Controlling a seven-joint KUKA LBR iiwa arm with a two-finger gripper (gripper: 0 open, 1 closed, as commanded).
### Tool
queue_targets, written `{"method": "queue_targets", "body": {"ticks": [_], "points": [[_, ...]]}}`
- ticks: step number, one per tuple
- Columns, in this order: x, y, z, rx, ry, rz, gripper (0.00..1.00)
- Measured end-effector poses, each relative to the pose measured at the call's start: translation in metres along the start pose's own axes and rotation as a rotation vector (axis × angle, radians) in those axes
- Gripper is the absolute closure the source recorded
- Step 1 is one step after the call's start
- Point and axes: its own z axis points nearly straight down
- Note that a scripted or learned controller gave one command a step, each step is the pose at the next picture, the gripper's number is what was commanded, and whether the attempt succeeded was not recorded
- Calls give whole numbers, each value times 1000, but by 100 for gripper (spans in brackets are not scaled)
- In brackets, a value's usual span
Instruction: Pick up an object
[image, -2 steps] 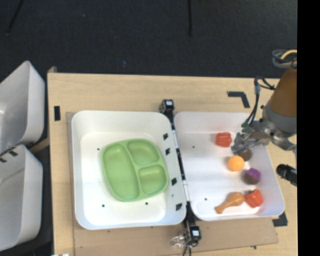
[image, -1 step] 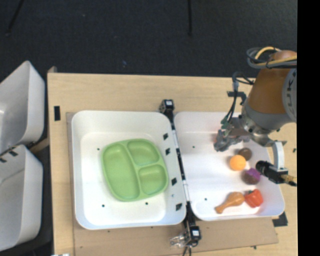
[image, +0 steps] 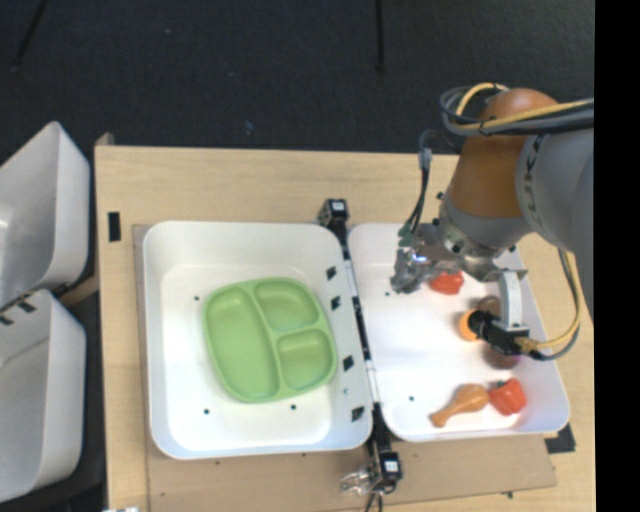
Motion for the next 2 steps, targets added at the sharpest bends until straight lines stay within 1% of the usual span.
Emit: {"method": "queue_targets", "body": {"ticks": [1, 2], "points": [[52, 11, 4, -1, 0, 1, 100], [105, 23, -14, -1, 2, -2, 100]]}}
